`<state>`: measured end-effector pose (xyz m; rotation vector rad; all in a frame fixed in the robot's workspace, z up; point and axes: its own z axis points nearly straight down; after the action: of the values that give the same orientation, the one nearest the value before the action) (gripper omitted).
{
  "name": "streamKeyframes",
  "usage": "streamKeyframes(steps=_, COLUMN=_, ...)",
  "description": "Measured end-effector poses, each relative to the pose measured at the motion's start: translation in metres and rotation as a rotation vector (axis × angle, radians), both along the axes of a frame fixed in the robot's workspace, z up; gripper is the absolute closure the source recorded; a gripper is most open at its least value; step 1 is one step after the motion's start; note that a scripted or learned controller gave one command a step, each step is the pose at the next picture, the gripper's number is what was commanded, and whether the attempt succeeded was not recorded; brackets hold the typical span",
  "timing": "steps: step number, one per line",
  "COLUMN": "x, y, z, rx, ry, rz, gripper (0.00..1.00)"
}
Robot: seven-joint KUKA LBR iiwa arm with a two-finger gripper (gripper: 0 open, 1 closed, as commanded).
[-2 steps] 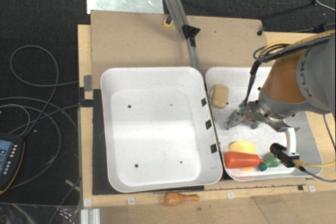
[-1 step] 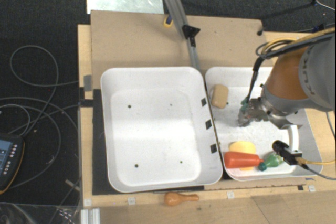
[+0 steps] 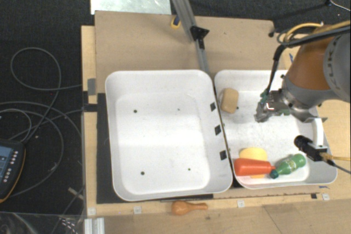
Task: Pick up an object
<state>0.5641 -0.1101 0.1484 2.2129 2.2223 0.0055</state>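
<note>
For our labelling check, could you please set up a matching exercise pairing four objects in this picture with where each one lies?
Things:
1. tan block
2. green bottle
3. orange-red piece
4. tan pear-shaped piece

Places:
A. on the bench, outside the bins, by the front edge
B. right bin, near its front right corner
C. right bin, by the wall it shares with the left bin
D. right bin, at the front, just under a yellow piece

Pairs: 1-C, 2-B, 3-D, 4-A

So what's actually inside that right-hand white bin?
The right bin holds a tan block, a yellow piece, an orange-red piece and a green bottle. The arm hides part of its floor.
</note>
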Motion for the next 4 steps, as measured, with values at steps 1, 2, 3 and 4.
streamKeyframes(steps=1, x=-0.002, y=0.009, z=0.054, rx=0.0, ry=-0.001, rz=0.002, gripper=1.0)
streamKeyframes(steps=2, x=-0.001, y=0.009, z=0.077, rx=0.001, ry=0.002, rz=0.002, gripper=1.0)
streamKeyframes(steps=3, x=0.031, y=0.064, z=0.082, rx=0.003, ry=0.001, rz=0.007, gripper=1.0)
streamKeyframes(steps=4, x=0.053, y=0.123, z=0.089, rx=0.004, ry=0.002, rz=0.008, gripper=1.0)
